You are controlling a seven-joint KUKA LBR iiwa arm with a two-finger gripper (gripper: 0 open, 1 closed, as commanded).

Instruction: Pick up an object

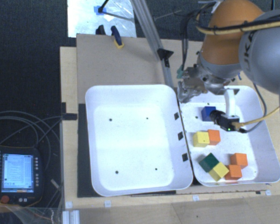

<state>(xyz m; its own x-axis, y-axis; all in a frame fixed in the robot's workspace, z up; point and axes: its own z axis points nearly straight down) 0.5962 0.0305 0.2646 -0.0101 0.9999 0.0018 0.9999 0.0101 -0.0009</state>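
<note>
The gripper [189, 91] sits over the right bin's [266, 139] upper left corner; jaw state cannot be determined, being obscured. Blue block [207, 113] lies just right of it, apparently not gripped.

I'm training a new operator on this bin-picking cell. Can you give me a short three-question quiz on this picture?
1. True or false: all the blocks lie in the right bin.
2. Which block lies nearest the hand? A) the green block B) the blue block C) an orange block
3. Fill in: the yellow block at mid-bin touches an ____ block.

Key: 1 true; 2 B; 3 orange.
</note>
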